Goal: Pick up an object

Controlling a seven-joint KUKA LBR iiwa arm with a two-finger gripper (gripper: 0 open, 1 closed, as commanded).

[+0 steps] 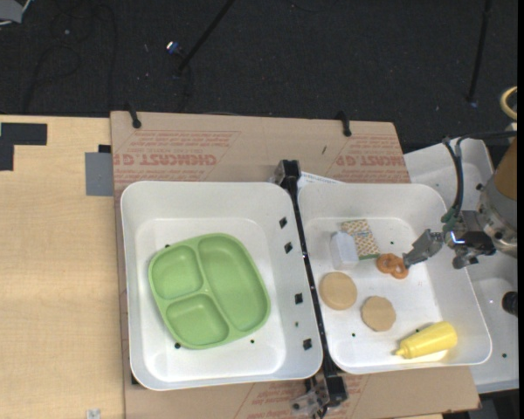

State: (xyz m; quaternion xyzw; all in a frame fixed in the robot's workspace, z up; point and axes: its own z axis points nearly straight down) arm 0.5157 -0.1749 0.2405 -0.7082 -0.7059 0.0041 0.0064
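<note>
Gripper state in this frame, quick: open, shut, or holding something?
Gripper: over the right bin, its tip next to the small orange object. Whether its fingers are open or shut cannot be told, and no grasp is visible.

bins: 2, left bin [135, 234] and right bin [419, 201]
green divided plate [209, 290]: 1
tan round discs: 2 [338, 291] [378, 313]
yellow squeeze bottle [427, 340]: 1
orange ring [392, 265]: 1
patterned packet [360, 236]: 1
small white block [343, 250]: 1

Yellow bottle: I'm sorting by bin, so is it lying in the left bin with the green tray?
No, the yellow bottle lies in the right bin.
</note>
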